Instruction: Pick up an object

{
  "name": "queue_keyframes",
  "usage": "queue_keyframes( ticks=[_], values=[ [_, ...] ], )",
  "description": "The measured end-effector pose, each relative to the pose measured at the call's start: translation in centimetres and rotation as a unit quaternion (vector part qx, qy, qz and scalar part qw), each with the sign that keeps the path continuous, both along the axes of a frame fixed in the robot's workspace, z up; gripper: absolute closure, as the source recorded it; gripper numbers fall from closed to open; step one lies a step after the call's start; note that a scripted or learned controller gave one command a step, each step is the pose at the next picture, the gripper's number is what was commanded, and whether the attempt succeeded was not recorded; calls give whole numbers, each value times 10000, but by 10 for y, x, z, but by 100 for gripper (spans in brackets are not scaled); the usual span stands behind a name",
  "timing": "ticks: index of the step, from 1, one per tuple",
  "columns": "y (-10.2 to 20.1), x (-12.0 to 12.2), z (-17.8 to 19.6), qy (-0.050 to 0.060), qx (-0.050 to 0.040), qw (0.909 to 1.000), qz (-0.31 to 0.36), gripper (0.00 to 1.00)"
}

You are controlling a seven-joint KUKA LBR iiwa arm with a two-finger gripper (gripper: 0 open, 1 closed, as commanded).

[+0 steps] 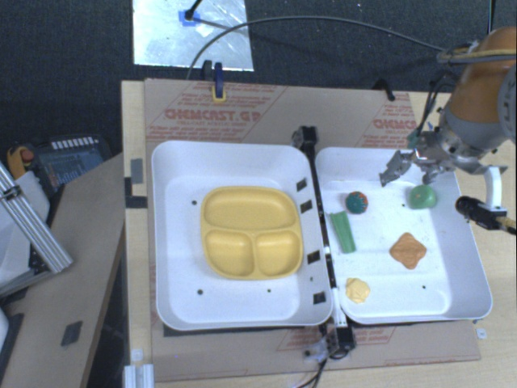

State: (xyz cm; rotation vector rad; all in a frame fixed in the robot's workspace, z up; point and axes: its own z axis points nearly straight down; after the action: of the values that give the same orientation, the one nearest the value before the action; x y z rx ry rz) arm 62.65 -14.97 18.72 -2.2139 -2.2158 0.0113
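In the right bin (464, 297) lie several small objects. A pale green rounded piece (422, 196) rests near the far right side. Left of it is a teal and red ball (356, 202), and below that a green stick (343, 232). An orange lump (408, 250) sits mid-bin and a yellow lump (357, 289) lies near the front left corner. My gripper (410, 175) hovers over the bin's far side, just above and left of the pale green piece. Its fingers are spread open with nothing between them.
The left bin (174, 297) holds a yellow three-compartment plate (250, 231). A black hinge strip (319, 233) runs between the bins. A cable arcs over the back of the bench, and a yellow clamp (218, 83) sits at the cardboard's far edge.
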Motion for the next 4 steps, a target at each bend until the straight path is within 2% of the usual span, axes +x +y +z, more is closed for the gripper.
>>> queue_keyframes(
  ticks=[1, 3, 4],
  values=[
    [0, 3, 9, -66, -9, 10000, 12, 0],
    [-7, -3, -98, -51, -8, 10000, 1, 0],
    [-8, -1, -83, -84, -16, 10000, 2, 100]
  ],
)
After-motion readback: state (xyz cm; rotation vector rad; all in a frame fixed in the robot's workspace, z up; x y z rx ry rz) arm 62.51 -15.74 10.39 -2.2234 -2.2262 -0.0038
